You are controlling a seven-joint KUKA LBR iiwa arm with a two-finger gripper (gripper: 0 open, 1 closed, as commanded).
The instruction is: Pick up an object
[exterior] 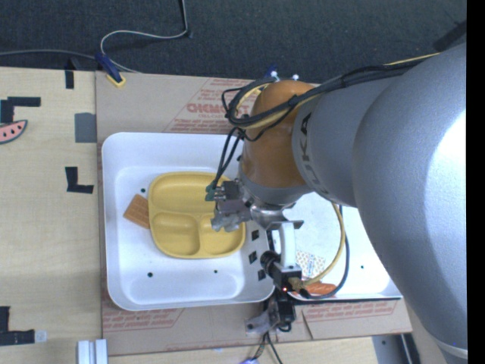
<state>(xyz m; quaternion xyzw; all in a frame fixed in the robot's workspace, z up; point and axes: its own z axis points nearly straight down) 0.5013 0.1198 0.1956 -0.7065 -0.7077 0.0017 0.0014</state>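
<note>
A yellow divided plate [182, 214] lies in the left white bin [125, 279]. A flat brown piece [137, 211] pokes out from under the plate's left edge. My gripper [227, 207] hangs over the plate's right rim, below the orange band [273, 146] of the arm. The wrist and its cables hide the fingertips. An orange item [322, 287] and a white patterned packet [307, 262] lie in the right bin, partly behind the arm.
The grey arm [402, 173] covers most of the right bin [371, 279]. Black cables loop around the wrist. A cardboard sheet [167, 105] lies under both bins. A blue-and-yellow cable end [111, 68] rests at the back left.
</note>
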